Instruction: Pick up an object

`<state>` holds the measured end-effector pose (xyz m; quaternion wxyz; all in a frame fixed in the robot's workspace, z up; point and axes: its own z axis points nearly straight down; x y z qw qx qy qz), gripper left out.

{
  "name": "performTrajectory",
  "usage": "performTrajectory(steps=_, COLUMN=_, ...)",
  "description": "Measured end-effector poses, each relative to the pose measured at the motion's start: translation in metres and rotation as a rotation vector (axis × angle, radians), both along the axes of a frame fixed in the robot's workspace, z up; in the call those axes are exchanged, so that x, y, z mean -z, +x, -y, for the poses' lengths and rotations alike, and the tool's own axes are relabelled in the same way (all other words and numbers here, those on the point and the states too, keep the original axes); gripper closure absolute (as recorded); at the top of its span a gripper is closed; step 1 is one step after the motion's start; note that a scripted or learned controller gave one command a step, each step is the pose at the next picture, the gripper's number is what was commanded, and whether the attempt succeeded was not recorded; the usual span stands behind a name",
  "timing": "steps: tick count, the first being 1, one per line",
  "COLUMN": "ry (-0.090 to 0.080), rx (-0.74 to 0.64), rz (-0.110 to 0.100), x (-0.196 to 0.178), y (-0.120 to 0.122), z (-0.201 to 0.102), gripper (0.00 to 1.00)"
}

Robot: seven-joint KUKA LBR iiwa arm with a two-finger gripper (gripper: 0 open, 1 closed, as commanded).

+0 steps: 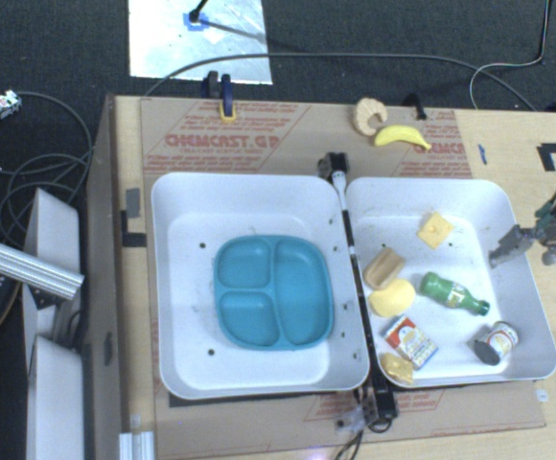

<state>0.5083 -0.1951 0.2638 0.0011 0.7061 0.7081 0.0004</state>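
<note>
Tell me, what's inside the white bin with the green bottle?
The right bin holds the green bottle, a yellow block, a tan piece, a yellow lemon-like thing, a small box and a can. Whatever lies beneath them is covered.

Right bin (470,197) far edge: open floor.
Near edge: green bottle (454,293), can (495,342), small carton (411,341) crowd access.

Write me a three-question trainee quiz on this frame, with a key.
1. True or false: the blue divided plate lies in the right bin.
2. Which item lies nearest the green bottle? A) banana B) yellow lemon C) clamp
3. Name the item in the right bin's near right corner.

Key: 1 false, it lies in the left bin. 2 B. 3 the small can.
</note>
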Motion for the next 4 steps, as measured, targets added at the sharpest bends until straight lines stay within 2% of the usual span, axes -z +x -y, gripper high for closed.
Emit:
performTrajectory(steps=1, ry=0.002, rx=0.0, rz=-0.003, x=0.113, y=0.034, z=-0.002, gripper=0.0)
performTrajectory(steps=2, ry=0.002, rx=-0.001, rz=-0.002, x=0.18, y=0.104, z=-0.004, gripper=0.0)
performTrajectory(steps=3, ry=0.001, rx=-0.003, rz=0.002, x=0.178, y=0.161, z=-0.044, gripper=0.0)
performTrajectory(steps=4, ry=-0.002, rx=-0.006, rz=0.005, x=0.167, y=0.162, z=-0.043, gripper=1.0)
